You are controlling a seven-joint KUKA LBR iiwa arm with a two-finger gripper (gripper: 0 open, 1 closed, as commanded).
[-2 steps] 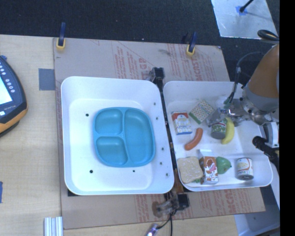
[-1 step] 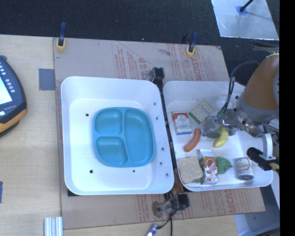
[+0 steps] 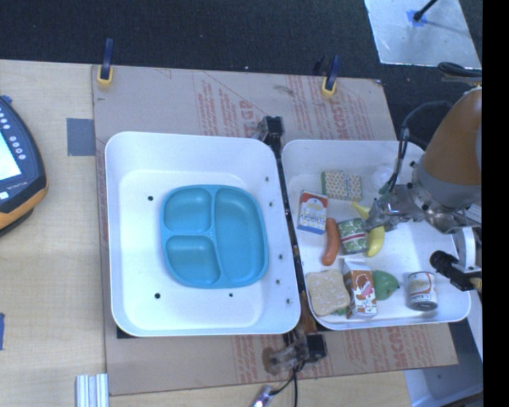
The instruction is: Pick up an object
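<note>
In the right white bin point(image 3: 424, 316) lie several toy foods: a patterned cracker box point(image 3: 342, 183), a small white carton point(image 3: 312, 211), a hot dog point(image 3: 330, 241), a green packet point(image 3: 353, 236), a yellow banana point(image 3: 375, 239), a slice of bread point(image 3: 326, 292), a red and white juice carton point(image 3: 360, 289), a green leafy piece point(image 3: 386, 283) and a tin can point(image 3: 421, 291). My gripper point(image 3: 378, 216) reaches in from the right. It hangs low over the middle of this bin, just above the banana and the green packet. The arm's orange band point(image 3: 455, 147) hides part of the bin's far right corner.
The left white bin point(image 3: 127, 159) holds a blue divided plate point(image 3: 214, 235). A pendant with a screen point(image 3: 7, 164) rests on the bench at the far left. Two clamps point(image 3: 106, 68) point(image 3: 329, 76) pin the cardboard sheet at the back.
</note>
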